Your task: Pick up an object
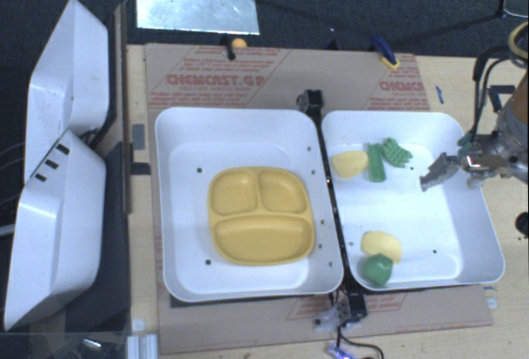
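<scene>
On the bench, 2 white bins [248, 122]: 1 yellow tray [261, 214], 4 toys, gripper [436, 173] state unclear

gripper [436, 174] over right bin [463, 266] — 4 toys | yellow plate [261, 214] — left bin [182, 184]

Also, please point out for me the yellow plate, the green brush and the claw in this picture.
yellow plate [261, 214]: camera view, on the ridge between its compartments.
green brush [395, 152]: camera view, on its bristled head.
claw [431, 177]: camera view, near the grey fingertip over the right bin.
</scene>
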